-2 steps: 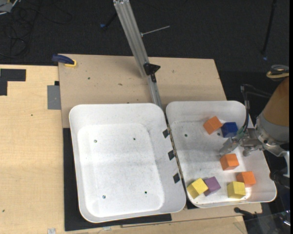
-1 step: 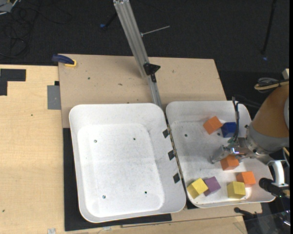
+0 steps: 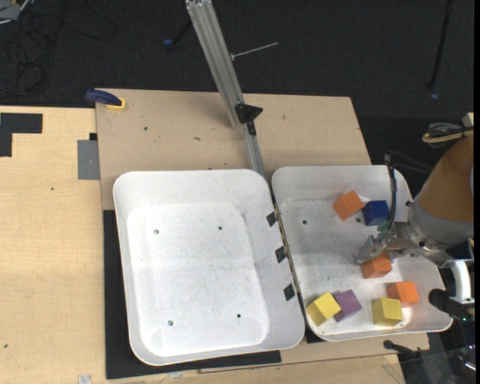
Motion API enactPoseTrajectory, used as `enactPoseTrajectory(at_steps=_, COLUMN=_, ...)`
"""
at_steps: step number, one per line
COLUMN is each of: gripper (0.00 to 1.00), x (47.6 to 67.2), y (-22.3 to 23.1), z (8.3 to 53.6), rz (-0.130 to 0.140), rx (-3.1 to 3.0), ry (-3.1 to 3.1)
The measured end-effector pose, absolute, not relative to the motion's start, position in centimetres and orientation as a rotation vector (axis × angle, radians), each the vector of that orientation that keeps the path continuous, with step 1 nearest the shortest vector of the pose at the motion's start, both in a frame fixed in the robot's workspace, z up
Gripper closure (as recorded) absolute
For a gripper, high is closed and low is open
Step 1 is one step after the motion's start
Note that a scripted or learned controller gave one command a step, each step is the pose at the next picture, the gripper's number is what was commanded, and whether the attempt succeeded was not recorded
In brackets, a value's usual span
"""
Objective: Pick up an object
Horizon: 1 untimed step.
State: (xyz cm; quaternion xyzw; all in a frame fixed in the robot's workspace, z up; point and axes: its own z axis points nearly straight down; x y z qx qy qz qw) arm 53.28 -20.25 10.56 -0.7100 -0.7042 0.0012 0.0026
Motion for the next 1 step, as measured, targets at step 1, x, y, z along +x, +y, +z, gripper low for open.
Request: enactPoseTrajectory(at_steps=1, gripper=1.00, x=53.57, y=-20.43, z=14.75, rz=0.000, rx=-2.223, ry=-2.220)
